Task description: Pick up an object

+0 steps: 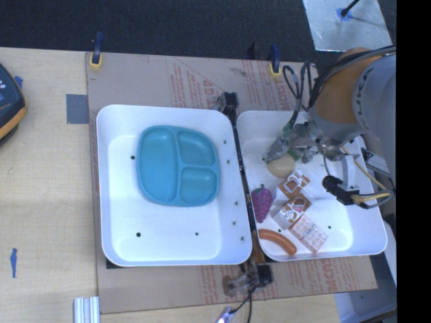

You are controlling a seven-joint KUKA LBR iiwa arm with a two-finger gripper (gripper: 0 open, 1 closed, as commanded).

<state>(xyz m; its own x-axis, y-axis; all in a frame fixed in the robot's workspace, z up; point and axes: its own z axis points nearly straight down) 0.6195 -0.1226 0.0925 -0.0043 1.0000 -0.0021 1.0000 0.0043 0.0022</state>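
Note:
The right bin holds a pale yellow round object, a purple grape bunch, an orange hot dog and several small printed packets. My gripper hangs low in the bin's upper part, right at the pale object's top edge. Its grey fingers point left and down. I see nothing clearly held between them. The left bin holds a blue divided plate.
The arm with its orange band and looped cables covers the right bin's upper right. Clamps sit where the bins meet. A dark device lies at the far left of the bench.

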